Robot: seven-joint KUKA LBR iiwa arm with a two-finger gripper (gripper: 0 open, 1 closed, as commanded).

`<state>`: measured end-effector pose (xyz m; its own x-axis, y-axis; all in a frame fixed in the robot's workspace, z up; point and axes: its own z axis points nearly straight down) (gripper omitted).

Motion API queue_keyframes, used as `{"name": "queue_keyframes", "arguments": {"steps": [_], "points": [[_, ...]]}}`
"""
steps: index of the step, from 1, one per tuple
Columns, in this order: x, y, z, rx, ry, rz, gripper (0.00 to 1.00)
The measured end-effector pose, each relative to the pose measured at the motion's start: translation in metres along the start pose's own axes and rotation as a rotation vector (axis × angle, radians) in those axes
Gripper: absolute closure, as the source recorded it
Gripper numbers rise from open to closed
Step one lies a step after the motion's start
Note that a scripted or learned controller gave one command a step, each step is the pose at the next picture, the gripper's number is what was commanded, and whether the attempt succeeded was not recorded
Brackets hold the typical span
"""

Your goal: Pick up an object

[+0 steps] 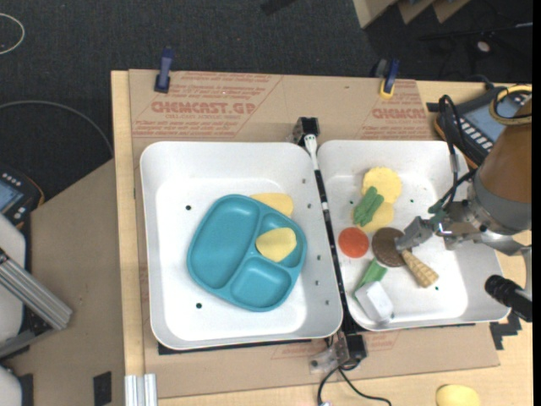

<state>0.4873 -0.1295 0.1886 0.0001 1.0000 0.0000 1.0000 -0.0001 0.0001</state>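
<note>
The right bin [423, 155] holds several small toys: a yellow piece [382, 180], a green toy [368, 205], a red disc [353, 242], a brown disc [385, 246], a tan cone [420, 270], a green stick [370, 273] and a white block [374, 300]. My gripper [409, 238] reaches in from the right, low over the bin. Its tip sits right beside the brown disc and just above the cone. I see nothing lifted off the bin floor.
The left bin [169, 184] holds a blue divided plate [232, 256] with a yellow piece [276, 242] on it and another yellow item [272, 201] behind. A black divider bar [319, 193] separates the bins. Cables and a device [473, 125] sit at the right bin's far corner.
</note>
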Motion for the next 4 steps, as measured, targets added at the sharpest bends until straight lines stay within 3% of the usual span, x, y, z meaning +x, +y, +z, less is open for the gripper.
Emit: {"name": "queue_keyframes", "arguments": {"steps": [1, 2, 3, 4], "points": [[0.007, -0.008, 0.084, 0.002, 0.001, 0.000, 0.00], [0.029, -0.005, -0.127, -0.020, -0.003, -0.005, 0.00], [0.185, 0.000, -0.191, -0.011, 0.005, -0.019, 0.00], [0.176, 0.000, -0.197, -0.004, 0.000, -0.001, 1.00]]}}
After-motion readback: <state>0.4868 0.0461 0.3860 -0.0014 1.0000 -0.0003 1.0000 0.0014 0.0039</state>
